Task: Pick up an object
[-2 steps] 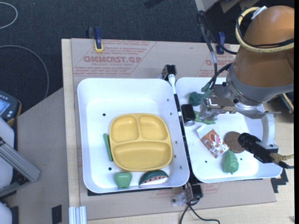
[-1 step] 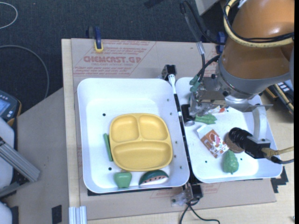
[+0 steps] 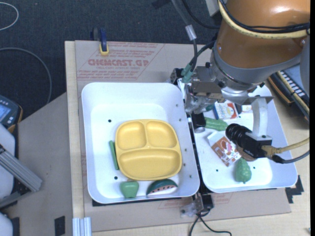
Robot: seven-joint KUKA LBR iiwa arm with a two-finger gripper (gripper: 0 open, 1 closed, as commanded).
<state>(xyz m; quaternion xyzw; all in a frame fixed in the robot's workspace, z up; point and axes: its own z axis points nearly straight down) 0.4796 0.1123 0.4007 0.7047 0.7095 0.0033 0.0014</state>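
Hovering low over the right bin (image 3: pixel 275 178), gripper (image 3: pixel 197 113) near its left wall, finger state impossible to tell, green pickle piece (image 3: pixel 215 125) just beside it, snack packet (image 3: pixel 226 149) below, yellow tray (image 3: pixel 147 149) leftward.

Even, bright overhead light is seen, with glare on the orange band (image 3: pixel 266 14), soft shadows, and slightly soft focus throughout.
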